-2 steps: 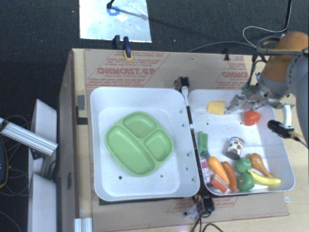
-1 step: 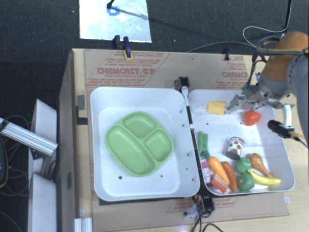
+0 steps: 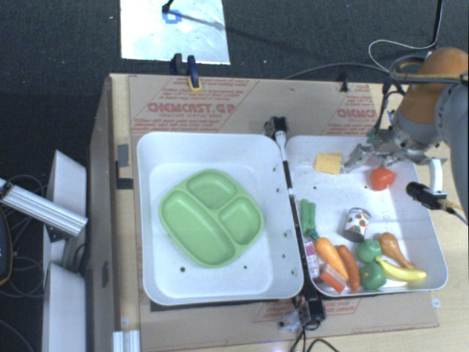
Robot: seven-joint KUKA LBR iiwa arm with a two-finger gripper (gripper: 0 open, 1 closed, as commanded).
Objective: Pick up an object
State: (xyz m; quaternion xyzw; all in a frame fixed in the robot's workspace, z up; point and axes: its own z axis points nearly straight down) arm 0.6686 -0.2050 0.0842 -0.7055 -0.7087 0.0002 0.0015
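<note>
My gripper (image 3: pixel 378 158) hangs low over the back of the right bin (image 3: pixel 437 249), its grey fingers spread open with nothing between them. A small red tomato (image 3: pixel 381 178) lies on the bin floor just in front of and below the fingers. Left of the gripper, a short way off, rests a yellow cheese block (image 3: pixel 329 163). Toward the front of the same bin lie a small can (image 3: pixel 356 224), two carrots (image 3: pixel 328 252), a banana (image 3: pixel 400 272) and a green pepper (image 3: pixel 368 251).
The left bin (image 3: pixel 155 158) holds a green divided plate (image 3: pixel 211 217). A green bean pod (image 3: pixel 308 216) and a pink packet (image 3: pixel 311 258) lie along the divider between the bins. The arm (image 3: pixel 432 94) and its cables crowd the back right corner.
</note>
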